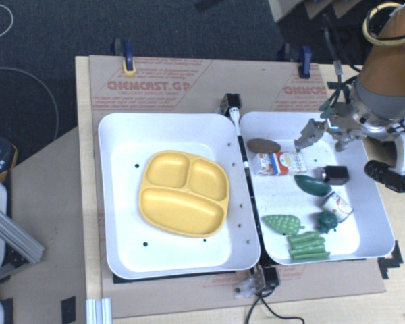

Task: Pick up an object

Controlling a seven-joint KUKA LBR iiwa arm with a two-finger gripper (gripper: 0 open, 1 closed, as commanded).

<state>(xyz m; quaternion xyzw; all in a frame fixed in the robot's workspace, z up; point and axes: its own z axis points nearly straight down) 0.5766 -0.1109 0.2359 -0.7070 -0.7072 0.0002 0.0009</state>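
Status: I am hovering my end effector (309, 135) over the right bin (368, 238), its grip state unreadable; nothing lifted, packet (278, 163) lying beneath, pick pending.

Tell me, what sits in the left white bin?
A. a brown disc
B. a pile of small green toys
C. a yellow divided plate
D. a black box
C: the yellow divided plate lies alone in the left bin, while the small green items lie in the right bin.
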